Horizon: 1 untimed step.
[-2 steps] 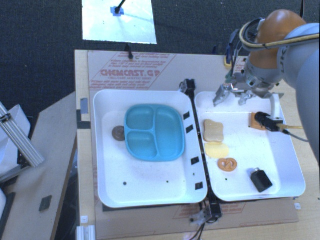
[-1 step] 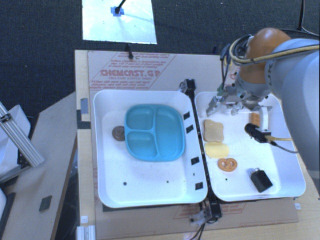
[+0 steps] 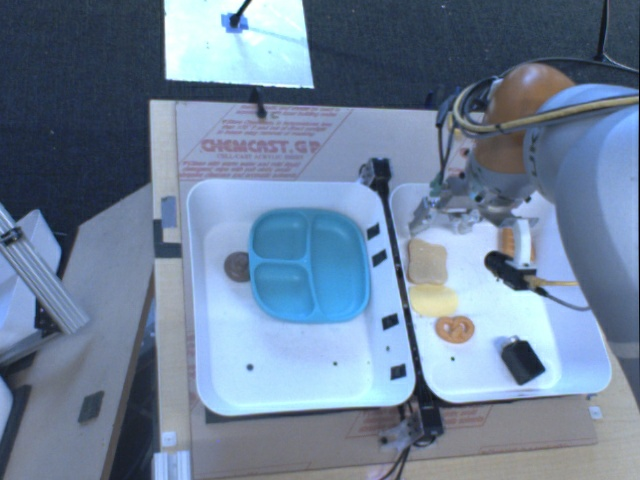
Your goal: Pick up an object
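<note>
My tool (image 3: 447, 211) hovers above the bread slice (image 3: 428, 261) in the right bin (image 3: 590, 363), positioned for descent. Whether it is apart or together, I cannot tell.

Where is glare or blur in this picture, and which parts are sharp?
Camera view: strong glare washes out the white sheet on the dark floor; the arm at the right looks soft; the blue tray and the pretzel are fairly sharp, with weak shadows.

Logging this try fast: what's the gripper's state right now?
Gripper: over the back of the right bin, above the bread slice; open or shut cannot be told.
</note>
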Available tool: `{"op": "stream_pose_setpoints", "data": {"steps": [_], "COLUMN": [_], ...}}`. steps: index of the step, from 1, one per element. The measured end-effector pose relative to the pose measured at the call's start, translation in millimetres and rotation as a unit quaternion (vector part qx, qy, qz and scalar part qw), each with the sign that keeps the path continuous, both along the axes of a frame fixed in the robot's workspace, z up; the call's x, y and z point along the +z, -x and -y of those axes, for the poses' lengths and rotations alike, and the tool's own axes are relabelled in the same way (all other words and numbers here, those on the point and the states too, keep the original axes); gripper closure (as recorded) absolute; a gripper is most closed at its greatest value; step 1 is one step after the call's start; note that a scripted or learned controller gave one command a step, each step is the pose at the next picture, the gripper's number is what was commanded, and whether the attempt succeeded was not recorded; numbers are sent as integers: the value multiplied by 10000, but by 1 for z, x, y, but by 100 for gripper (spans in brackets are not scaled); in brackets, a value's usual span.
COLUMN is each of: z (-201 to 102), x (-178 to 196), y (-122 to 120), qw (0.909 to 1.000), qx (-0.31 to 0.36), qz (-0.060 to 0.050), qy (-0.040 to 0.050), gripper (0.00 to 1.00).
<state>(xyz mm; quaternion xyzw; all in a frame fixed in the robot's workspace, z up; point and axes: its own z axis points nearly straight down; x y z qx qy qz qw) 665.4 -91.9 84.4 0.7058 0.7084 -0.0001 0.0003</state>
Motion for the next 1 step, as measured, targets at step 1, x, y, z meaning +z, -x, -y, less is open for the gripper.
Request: {"op": "stream_pose_setpoints", "data": {"steps": [1], "z": [0], "x": [12], "y": [-1], "qw": [10000], "qx": [8], "qz": [19], "qy": [4], "gripper": [100]}}
